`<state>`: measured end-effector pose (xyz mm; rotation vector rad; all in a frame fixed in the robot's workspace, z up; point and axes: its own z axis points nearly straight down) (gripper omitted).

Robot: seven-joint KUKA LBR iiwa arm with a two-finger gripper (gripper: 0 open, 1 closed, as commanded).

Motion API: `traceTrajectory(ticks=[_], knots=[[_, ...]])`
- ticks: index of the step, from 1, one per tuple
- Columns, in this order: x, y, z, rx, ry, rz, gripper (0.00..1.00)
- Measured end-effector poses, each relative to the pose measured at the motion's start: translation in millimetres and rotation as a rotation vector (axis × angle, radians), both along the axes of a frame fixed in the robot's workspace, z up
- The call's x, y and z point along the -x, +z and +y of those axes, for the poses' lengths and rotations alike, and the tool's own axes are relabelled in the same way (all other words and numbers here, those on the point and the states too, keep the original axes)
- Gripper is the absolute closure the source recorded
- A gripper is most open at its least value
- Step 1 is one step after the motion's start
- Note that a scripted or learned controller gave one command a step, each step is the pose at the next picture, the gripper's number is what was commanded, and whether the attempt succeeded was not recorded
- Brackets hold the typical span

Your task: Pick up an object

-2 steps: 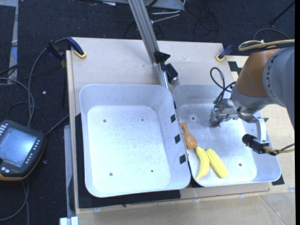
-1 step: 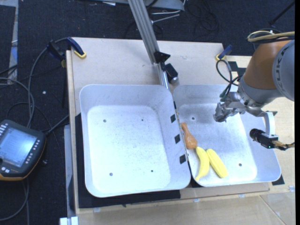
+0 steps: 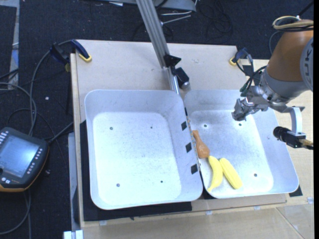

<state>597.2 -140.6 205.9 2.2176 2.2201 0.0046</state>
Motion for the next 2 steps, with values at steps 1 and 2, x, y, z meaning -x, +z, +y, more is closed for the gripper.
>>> traceTrajectory(ticks=[1,2], knots=[[-0.7,35.6,0.0,0.0,-0.001,0.002,1.0],[-10.8,43.6,52.6,-0.002,0.003,0.004,1.0]])
